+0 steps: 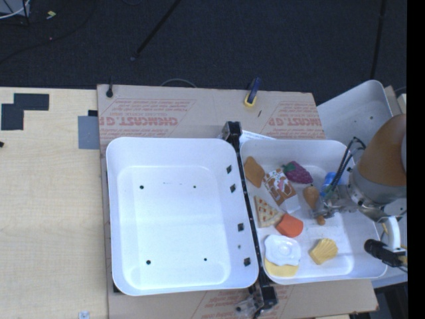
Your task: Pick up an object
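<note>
Lying in the right bin (358, 261), toy foods cluster: orange piece (289, 225), waffle (266, 211), purple item (298, 173), fried egg (282, 250). Gripper (323, 211) hangs beside them; its grip, possibly blurred, I cannot tell. Left bin (119, 211) adjoins.

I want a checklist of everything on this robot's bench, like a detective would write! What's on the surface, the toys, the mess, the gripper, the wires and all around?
Surface: two shallow white bins, left bin and right bin, on brown cardboard.
Job's things: toy food in the right bin: purple grapes, orange round piece, white fried egg, yellow shell-shaped piece, waffle wedge, brown bread piece.
Clutter: blue-and-yellow clamp on the cardboard's far edge.
Gripper: gripper low over the right bin, near the toys; fingers unclear.
Cables: dark cables on the floor.
Surroundings: dark carpet, wooden bench.
</note>
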Tool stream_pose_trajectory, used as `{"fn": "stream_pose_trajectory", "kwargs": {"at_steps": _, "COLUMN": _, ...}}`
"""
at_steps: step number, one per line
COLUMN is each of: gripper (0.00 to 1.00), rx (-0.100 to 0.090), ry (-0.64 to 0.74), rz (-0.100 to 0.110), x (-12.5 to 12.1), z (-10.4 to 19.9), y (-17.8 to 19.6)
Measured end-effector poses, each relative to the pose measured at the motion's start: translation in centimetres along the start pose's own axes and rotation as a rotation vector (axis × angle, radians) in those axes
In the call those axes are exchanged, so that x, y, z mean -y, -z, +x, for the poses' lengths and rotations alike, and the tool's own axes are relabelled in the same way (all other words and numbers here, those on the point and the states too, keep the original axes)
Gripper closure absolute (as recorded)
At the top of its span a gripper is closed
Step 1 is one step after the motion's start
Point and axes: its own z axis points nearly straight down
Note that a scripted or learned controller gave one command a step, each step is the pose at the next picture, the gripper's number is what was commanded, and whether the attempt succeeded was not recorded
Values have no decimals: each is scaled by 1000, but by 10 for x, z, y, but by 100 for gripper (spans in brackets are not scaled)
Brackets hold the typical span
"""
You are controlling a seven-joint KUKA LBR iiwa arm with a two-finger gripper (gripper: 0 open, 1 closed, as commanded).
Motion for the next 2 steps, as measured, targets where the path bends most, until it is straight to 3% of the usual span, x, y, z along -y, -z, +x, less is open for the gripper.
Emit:
{"fn": "stream_pose_trajectory", "kwargs": {"at_steps": 1, "gripper": 100, "rx": 6, "ry": -1, "rz": -5, "x": 19, "z": 4, "y": 0}}
{"fn": "stream_pose_trajectory", "kwargs": {"at_steps": 2, "gripper": 100, "rx": -1, "ry": 2, "rz": 10, "x": -37, "z": 31, "y": 0}}
